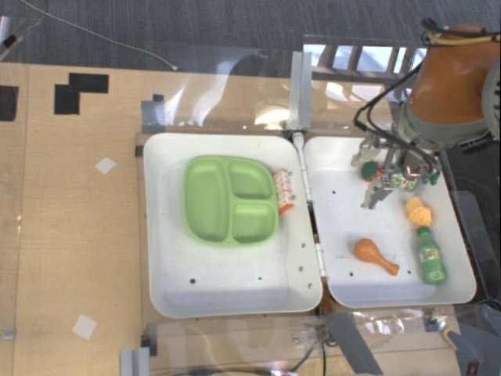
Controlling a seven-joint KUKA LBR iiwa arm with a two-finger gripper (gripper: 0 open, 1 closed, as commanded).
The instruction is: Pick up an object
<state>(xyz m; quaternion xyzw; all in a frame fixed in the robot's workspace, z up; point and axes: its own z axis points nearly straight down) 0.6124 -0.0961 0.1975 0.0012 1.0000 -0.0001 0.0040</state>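
You have a tan wooden bench point(70, 233) carrying two shallow white bins side by side, touching along their inner edges: the left bin point(168, 288) and the right bin point(344, 284). Black markings point(78, 91) sit near its far left corner.

A robotics lab: a wooden surface point(70, 233) with black marker patches point(78, 91), two white bins point(235, 296) fixed between metal brackets point(300, 84), clear plastic guards, toy props, and grey carpet point(196, 14) beyond.
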